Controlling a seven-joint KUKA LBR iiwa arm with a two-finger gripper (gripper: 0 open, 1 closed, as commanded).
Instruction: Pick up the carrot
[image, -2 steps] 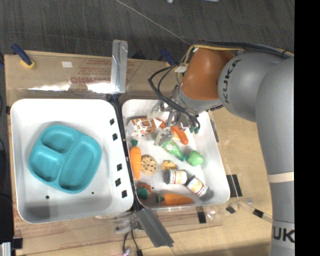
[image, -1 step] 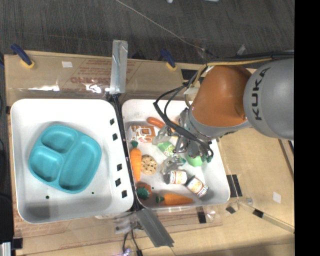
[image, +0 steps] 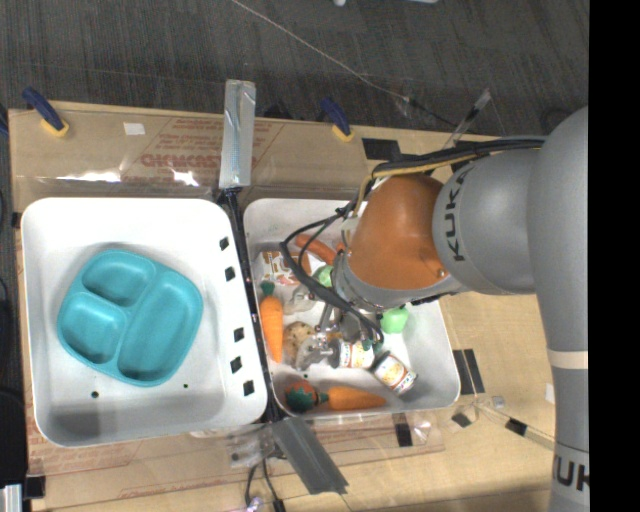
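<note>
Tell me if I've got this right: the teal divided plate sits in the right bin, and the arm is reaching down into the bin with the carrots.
Not quite. The camera view shows the teal plate in the left bin, not the right one. The rest holds: the arm reaches down into the right bin, where the carrots lie among other small items.

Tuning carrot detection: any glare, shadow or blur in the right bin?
Camera view: sharp, evenly lit; the grey-and-orange arm shades the white right bin around the gripper; the orange carrot by its left wall stays bright; glare on clear plastic sheet above.
</note>
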